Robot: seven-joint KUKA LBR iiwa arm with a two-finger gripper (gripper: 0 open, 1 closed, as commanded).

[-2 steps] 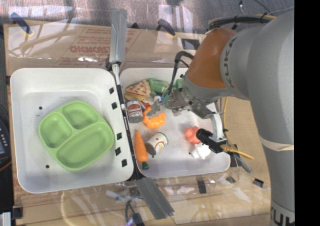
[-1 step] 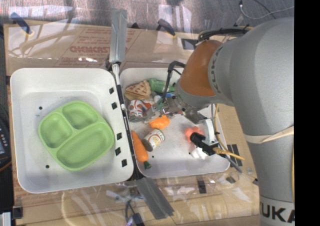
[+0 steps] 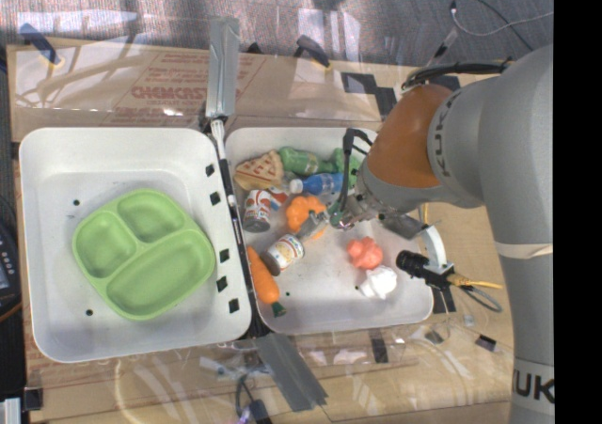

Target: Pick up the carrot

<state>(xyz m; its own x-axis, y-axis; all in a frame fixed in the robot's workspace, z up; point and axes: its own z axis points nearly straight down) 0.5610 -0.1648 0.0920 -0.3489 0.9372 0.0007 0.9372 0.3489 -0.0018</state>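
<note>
While the gripper (image 3: pixel 331 217) hangs low over the middle of the right bin (image 3: pixel 414 311), whether it grips anything I cannot tell. The carrot (image 3: pixel 263 277) lies well apart from it, down to its left, against the bin's left wall, just below a small bottle (image 3: pixel 286 250). An orange fruit (image 3: pixel 301 212) sits just beside the gripper.

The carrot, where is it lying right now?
The carrot lies in the right bin, against its left wall near the front corner, just below-left of the small jar.
</note>
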